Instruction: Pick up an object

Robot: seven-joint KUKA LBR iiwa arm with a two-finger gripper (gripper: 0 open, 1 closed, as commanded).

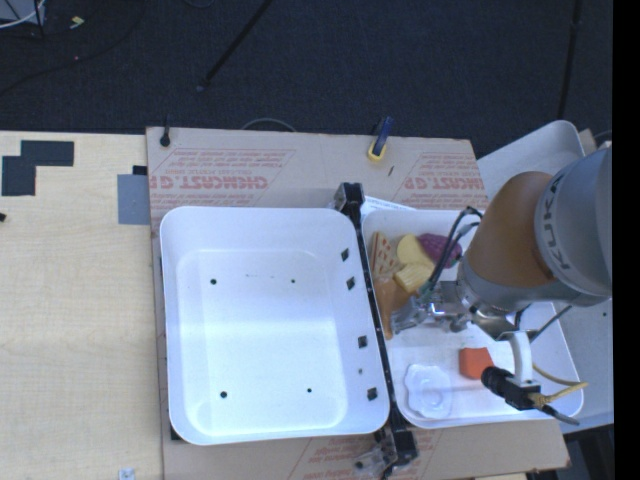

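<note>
Objects [415, 263], perhaps 5, in right bin [480, 416]

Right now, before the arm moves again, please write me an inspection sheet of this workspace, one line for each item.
Surface: cardboard sheet on a wooden bench, bearing two white bins.
Job's things: right bin holds yellow blocks, a purple piece, an orange block, a white piece.
Clutter: left bin, nothing seen.
Tool: tool low in the right bin; grip unclear.
Cables: black cable on the arm.
Surroundings: dark floor, yellow clamp.
</note>
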